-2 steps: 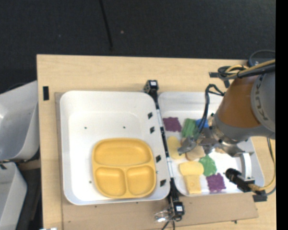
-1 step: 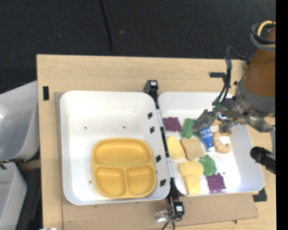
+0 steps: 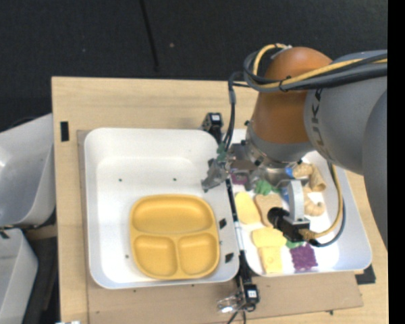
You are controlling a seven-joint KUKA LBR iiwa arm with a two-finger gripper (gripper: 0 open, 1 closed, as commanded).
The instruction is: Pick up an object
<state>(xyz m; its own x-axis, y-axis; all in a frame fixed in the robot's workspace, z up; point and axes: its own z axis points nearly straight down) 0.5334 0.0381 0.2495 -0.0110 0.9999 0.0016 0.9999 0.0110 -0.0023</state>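
Observation:
My gripper (image 3: pixel 258 178) hangs below the orange wrist band, low over the back left part of the right bin (image 3: pixel 354 248). Right under it lie a small green piece (image 3: pixel 264 190) and a purple scrap (image 3: pixel 239 178). In front of it sit a pale yellow rounded piece (image 3: pixel 246 208), a yellow block (image 3: pixel 267 237) and a lighter yellow block (image 3: pixel 273 259). A purple object (image 3: pixel 302 256) lies near the front wall. Tan lumpy figures (image 3: pixel 315 206) rest at the right, partly hidden by the arm.
The left bin (image 3: pixel 108 160) holds a yellow divided plate (image 3: pixel 175 235) at its front. The ridge between the two bins (image 3: pixel 233 248) runs just left of the gripper. The big grey arm (image 3: pixel 354 106) covers the right bin's back half.

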